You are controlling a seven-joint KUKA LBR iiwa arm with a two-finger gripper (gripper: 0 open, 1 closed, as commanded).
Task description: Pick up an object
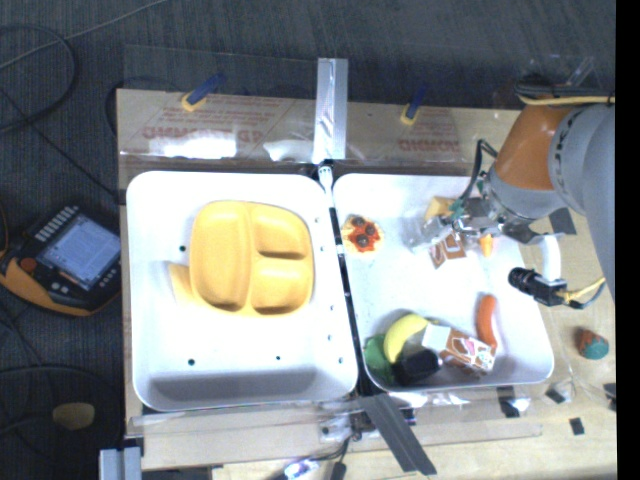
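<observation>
Nearest you, the yellow plastic banana (pixel 401 334) and small printed carton (pixel 466 351) lie unlifted below the end effector (pixel 462 220), which hovers over crinkly wrapped packets (pixel 437 230); you can't tell its opening, so picking remains.

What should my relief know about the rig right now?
Arm: reaching in from the right; pincer low over the right bin's upper part, among small packets. Grip state unreadable.
Right bin: banana, sausage, carton and a dark item clustered at the near edge; small orange-red toy by the divider.
Left bin: yellow tray.
Done: nothing visibly lifted.
Left: secure one object and raise it.
</observation>
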